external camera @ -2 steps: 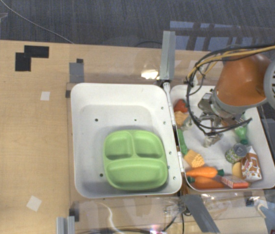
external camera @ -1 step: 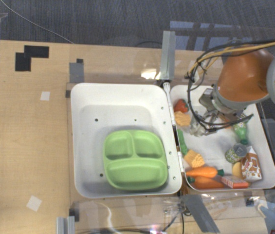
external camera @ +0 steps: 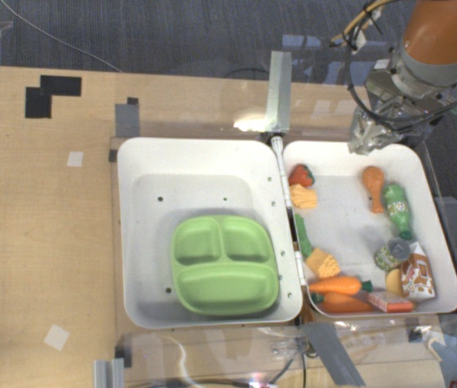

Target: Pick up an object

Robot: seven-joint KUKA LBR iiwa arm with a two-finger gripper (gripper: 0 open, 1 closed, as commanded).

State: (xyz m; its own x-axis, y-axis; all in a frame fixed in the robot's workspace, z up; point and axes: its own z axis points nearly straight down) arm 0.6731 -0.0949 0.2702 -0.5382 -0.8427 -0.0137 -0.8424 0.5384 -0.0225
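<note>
- green bottle in the right bin carries a pale label; its writing is too small to read, as is the print on the brown-and-white carton.
- gripper hangs over the right bin's far edge; i cannot tell how its fingers stand, and nothing shows between them.
- bare white floor lies mid-bin, between the chicken drumstick and the carrot.
- green divided plate sits in the left bin.

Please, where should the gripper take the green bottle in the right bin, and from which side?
Probably across the middle of the green bottle, from above. It lies flat with open floor on its left; the bin wall is close on its right, so the fingers should straddle its narrow width.
</note>
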